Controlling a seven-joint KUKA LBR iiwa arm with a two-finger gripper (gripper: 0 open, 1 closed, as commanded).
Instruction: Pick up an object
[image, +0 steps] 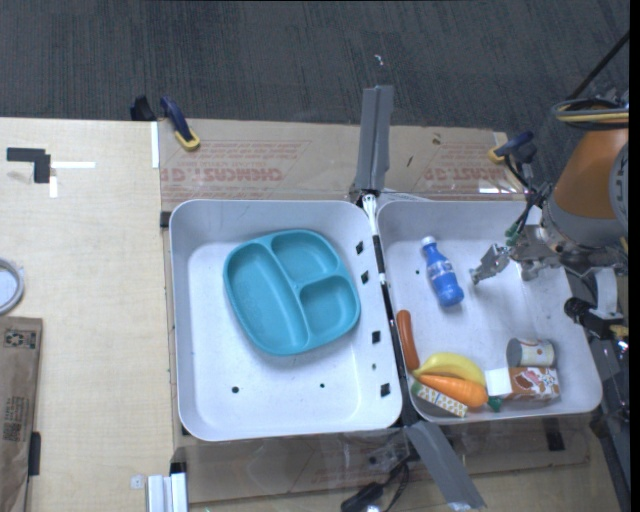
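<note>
Camera view places the gripper (490, 266) in the approach step — fingers apart, nothing between them — with the blue bottle (441, 272) just beside it; next move: descend and close.

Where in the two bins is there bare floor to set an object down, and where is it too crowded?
Left bin: bare floor along the front, below the blue divided plate. Right bin: bare floor in the middle, between the blue bottle and the can. Its front edge is crowded: sausage, banana, carrot, carton. The tool hovers near the bottle.
</note>
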